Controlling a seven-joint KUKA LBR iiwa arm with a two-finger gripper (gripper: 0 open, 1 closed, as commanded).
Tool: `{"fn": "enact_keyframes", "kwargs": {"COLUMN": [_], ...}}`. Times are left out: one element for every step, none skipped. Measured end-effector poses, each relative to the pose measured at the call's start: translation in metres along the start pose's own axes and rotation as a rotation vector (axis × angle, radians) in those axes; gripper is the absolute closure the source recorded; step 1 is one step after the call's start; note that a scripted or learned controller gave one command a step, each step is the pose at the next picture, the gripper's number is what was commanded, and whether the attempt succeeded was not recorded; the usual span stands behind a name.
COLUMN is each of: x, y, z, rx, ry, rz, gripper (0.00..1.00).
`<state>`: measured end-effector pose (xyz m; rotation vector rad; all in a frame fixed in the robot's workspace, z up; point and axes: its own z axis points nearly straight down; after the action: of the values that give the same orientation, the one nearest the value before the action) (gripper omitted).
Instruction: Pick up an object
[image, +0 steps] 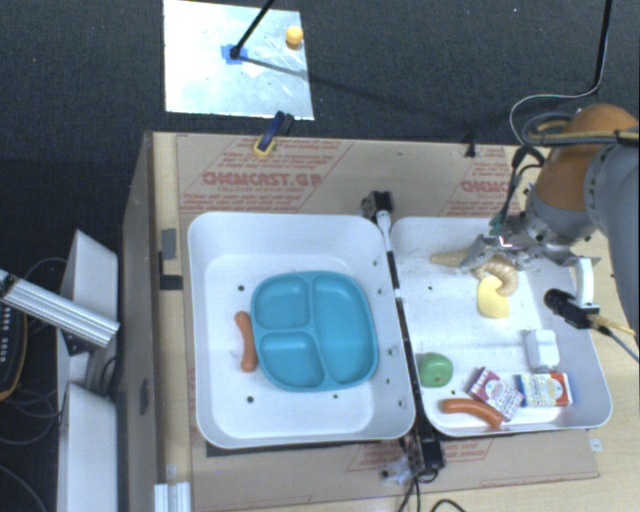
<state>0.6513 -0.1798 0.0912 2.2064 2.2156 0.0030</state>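
My fingers (497, 250) sit in the upper part of the right bin (600, 400), toward the right of the frame, and whether they are spread or closed I cannot tell; the metal parts blur together there. No object can be seen held between them. Directly under and just below them lies a tan curled pastry-like piece (500, 272), seemingly touching my tips. Just below that, touching or nearly so, is a pale yellow lump (491, 299). A beige elongated piece (452, 259) points out to the left of my tips, close beside them.

Farther down the bin, a small white block (541, 349) rests near the right wall. Along the lower edge lie two small printed cartons (522, 390) side by side, with an orange sausage (471, 409) just left of them and a green round object (435, 370) above it, near the divider between the bins.

My grey arm (590, 190) comes in from the right edge of the frame, an orange band above the wrist.

In the left bin (215, 300), a blue compartment tray (313, 330) lies in the middle, and a second orange sausage (245, 341) lies upright in the frame just left of it, well apart from my tips.

Both bins rest on a surface (300, 175) covered in printed brown board. In the upper left of the frame, a shiny sheet (200, 70) lies on dark floor with a small yellow ball (293, 37) on it.
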Motion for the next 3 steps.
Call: {"fn": "enact_keyframes", "kwargs": {"x": [-0.002, 0.014, 0.011], "y": [-0.01, -0.013, -0.034], "z": [0.006, -0.013, -0.008], "rx": [0.009, 0.009, 0.01], "ry": [0.007, 0.009, 0.008], "rz": [0.002, 0.0, 0.002], "gripper": [0.0, 0.0, 0.0]}}
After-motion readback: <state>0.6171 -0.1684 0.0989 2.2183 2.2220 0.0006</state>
